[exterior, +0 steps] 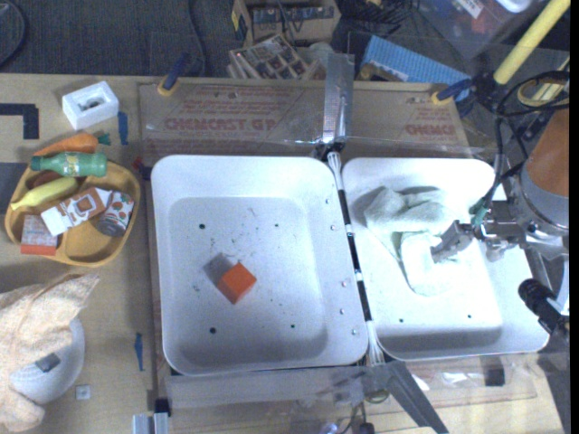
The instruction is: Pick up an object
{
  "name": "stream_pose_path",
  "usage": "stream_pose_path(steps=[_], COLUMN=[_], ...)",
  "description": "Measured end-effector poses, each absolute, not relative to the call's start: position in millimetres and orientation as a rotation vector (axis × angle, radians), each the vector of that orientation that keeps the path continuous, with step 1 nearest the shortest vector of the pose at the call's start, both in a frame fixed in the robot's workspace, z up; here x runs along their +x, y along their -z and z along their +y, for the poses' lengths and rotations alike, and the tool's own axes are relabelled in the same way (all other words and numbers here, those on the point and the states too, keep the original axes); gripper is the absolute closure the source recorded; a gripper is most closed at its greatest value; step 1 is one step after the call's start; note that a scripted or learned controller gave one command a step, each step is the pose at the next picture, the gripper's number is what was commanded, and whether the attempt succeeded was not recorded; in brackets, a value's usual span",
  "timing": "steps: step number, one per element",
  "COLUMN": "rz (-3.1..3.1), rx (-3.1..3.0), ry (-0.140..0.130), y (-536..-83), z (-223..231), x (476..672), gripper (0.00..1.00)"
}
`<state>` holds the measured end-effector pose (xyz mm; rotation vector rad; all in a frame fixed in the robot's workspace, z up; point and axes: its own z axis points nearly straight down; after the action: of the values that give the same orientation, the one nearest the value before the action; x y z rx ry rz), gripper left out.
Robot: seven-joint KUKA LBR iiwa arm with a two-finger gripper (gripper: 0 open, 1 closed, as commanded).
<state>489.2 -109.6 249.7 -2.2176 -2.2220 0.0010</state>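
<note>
camera view: hand [450, 240] over cloth [412, 229], right bin [434, 328]

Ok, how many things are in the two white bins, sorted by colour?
Orange: 1, the block in the left bin
Pale greenish-white: 1, the crumpled cloth in the right bin, with the hand over it
Total: 2
</note>
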Motion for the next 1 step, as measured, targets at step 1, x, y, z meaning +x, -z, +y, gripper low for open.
stream_pose_path(steps=[1], rz=[-2.168], rx=[-2.270], ry=[-0.002], y=[-159.3], z=[-102.0], x=[548.1], gripper=[0.00])
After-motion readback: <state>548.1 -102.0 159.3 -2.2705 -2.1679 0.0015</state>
